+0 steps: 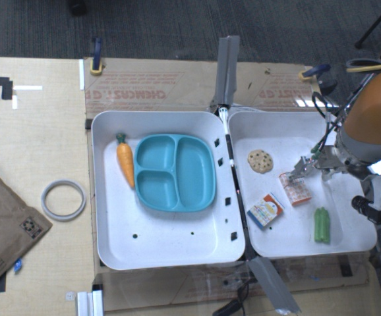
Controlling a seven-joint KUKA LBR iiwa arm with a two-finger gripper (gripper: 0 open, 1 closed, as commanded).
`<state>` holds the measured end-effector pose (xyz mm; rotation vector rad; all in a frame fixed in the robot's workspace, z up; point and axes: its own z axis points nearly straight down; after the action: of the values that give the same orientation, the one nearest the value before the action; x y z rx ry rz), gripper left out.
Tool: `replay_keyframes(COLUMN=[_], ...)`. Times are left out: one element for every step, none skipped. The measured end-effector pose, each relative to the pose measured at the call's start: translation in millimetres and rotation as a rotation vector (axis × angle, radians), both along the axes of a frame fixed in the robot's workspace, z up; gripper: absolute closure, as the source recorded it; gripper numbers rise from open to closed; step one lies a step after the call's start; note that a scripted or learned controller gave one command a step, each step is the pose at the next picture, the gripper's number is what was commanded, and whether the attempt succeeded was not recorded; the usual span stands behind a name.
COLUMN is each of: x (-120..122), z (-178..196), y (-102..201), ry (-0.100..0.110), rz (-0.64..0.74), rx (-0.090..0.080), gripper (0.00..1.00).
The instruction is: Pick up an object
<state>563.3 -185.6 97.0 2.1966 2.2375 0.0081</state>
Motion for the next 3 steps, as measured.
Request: replay_keyframes(x=[-43,59,56], z=[0,43,-6], y=[33,90,87], ry=[-0.002,0.007,0.009], rz=[0.059,0.022,0.06], rx=[-0.002,0.0,0.0], gripper=[0.0,0.0,0.0])
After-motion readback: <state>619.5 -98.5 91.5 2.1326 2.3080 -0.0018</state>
